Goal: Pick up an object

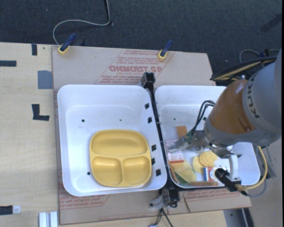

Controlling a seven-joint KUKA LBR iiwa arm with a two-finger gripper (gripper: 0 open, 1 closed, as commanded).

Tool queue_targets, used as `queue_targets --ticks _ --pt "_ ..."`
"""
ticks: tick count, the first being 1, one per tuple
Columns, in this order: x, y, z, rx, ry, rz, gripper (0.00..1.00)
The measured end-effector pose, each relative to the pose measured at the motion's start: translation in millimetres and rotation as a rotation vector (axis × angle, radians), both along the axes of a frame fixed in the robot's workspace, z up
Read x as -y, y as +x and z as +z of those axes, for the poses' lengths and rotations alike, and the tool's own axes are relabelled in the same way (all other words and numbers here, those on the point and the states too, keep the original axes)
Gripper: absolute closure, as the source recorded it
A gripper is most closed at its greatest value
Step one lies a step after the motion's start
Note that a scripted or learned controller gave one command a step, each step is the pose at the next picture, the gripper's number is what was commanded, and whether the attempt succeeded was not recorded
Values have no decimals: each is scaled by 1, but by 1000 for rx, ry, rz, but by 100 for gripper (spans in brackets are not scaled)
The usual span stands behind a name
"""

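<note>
Camera view is giving you a slanted look down on both bins; the things to pick are lying in a small heap in the right bin (180, 98), toward its near left part; you are seeing a round yellow waffle-like piece (207, 158) beside the arm, a pale yellow piece (198, 164) touching it, an orange block (176, 165), a green strip (183, 176) at the near wall, a small brown block (181, 131) a little farther back, and a clear wrapper (175, 144) between the brown block and the orange one; the heap is sitting just beside the divider between the bins. The arm (236, 112) is reaching in from the right and hanging over this bin, its grey and orange wrist covering the right part of the heap; the gripper itself is lying hidden under the wrist, so you cannot tell how it is set or whether anything is in it. The left bin (71, 103) is holding a yellow tray (120, 157) with three compartments, lying flat in its near half; both bins are resting on a cardboard sheet (132, 67) clipped at its far edge.
</note>
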State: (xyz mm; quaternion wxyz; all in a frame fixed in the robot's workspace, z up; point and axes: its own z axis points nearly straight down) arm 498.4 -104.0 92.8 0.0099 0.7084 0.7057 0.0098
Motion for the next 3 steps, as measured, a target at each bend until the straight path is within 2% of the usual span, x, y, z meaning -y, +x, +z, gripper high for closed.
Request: queue_targets --ticks 1,2,3 --pt "6 65 -4 -21 3 9 0" --pt "7 66 11 -9 -1 5 100" --pt "8 65 9 -14 -3 4 0"
